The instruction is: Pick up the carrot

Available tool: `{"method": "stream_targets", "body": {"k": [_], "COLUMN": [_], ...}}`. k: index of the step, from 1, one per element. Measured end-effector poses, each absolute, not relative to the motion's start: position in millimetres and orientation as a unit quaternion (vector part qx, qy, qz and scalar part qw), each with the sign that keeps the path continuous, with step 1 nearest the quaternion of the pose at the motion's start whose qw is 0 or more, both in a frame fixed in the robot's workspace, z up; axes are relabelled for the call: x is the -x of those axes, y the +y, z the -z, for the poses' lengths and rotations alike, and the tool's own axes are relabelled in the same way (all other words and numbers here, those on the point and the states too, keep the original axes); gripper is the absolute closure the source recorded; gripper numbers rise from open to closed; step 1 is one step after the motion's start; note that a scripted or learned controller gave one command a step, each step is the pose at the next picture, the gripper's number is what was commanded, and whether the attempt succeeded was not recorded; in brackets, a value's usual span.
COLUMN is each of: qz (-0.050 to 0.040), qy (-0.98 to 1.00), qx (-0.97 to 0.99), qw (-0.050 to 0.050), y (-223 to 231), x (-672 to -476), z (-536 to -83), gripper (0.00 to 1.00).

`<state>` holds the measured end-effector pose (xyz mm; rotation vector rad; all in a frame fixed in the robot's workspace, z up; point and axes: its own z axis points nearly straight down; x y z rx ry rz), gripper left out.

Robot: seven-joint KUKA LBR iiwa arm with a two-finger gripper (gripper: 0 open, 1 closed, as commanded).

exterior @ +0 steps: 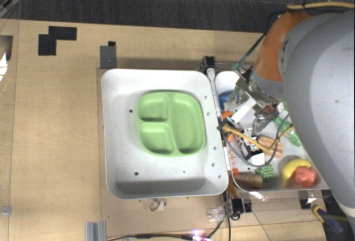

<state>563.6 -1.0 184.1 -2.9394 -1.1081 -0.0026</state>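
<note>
The carrot [270, 143] is a thin orange piece lying slantwise in the middle of the right bin [277, 192], with green leaves [292, 136] at its right end. My gripper [252, 126] hangs low over the bin's left half, just up and left of the carrot. Its body and cables cover part of the clutter beneath it. I cannot make out whether anything is held. The grey arm with its orange band [272, 51] reaches in from the right and hides the bin's right side.
The left bin [119, 140] holds a green divided plate [169, 122]. Around the carrot lie a brown piece [248, 180], a green studded block [267, 172], a yellow fruit [294, 166], a red fruit [305, 177], and a white cup [226, 80] at the back.
</note>
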Motion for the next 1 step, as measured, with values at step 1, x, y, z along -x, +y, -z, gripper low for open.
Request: {"method": "stream_targets", "body": {"k": [1], "qz": [0.0017], "qy": [-0.357], "qx": [0.934], "qw": [-0.001], "y": [-1.6], "x": [-565.3], "z": [-194.7], "gripper": [1.0]}}
